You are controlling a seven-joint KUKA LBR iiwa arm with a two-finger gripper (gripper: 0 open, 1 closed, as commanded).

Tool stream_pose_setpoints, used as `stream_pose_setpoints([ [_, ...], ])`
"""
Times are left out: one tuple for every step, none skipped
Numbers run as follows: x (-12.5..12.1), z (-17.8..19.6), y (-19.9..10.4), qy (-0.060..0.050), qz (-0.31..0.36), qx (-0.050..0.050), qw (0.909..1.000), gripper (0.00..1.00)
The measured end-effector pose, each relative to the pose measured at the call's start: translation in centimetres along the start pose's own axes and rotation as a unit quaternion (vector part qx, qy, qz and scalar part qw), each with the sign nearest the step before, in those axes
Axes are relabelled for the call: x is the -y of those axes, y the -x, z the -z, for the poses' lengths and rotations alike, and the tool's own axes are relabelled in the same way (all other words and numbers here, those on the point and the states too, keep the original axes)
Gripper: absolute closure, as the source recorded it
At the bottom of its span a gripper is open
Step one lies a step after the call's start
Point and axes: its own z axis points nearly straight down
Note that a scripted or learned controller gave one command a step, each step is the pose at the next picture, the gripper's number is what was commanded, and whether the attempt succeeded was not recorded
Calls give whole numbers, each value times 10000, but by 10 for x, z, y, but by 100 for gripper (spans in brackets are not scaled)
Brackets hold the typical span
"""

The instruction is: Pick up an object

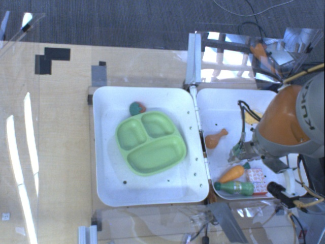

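Over rt bin (223,108): gripper (237,154), near carrot (232,174).

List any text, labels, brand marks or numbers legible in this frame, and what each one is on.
"KU" - dark letters on the arm's orange band, cut off at the frame's edge.
Small red-and-white packet in the right bin: printed pattern, too blurred to read.
Green bottle: any label is too small to read.
Green divided tray: no markings visible.
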Motion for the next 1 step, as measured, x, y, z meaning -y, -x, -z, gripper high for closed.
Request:
stream_pose_setpoints([
  [0, 0, 0, -1, 1, 0, 10000, 0],
])
